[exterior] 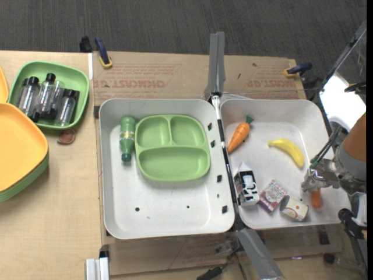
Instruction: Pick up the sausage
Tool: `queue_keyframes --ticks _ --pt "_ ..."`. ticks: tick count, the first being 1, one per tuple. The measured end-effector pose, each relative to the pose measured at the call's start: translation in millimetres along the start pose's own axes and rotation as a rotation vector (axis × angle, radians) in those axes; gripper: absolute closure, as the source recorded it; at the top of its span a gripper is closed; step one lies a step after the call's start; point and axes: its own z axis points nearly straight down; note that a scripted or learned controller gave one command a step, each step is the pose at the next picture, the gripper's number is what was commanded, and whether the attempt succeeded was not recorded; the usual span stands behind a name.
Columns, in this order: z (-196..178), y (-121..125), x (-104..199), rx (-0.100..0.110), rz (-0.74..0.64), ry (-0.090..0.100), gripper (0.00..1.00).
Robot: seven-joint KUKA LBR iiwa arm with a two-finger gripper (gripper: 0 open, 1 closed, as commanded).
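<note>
1. Sausage lies small and orange-red at the right bin's right edge, just under my claw; whether my fingers have hold of it, or how wide they stand, I cannot tell.
2. Banana, carrot, milk carton, pink packet and a small tipped cup share that bin.
3. Left bin bears a green divided plate; a green bottle lies just beside it.
</note>
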Motion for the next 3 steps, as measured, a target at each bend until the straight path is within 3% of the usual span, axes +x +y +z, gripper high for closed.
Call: queue_keyframes --ticks 1,2,3 --pt "-8.5 -0.1 -0.5 0.001 0.001 -0.001 1.00" --pt "-24.8 -11.6 54.3 0.003 0.095 0.001 1.00" --pt "0.6 -1.4 3.6 0.002 0.072 0.000 1.00"
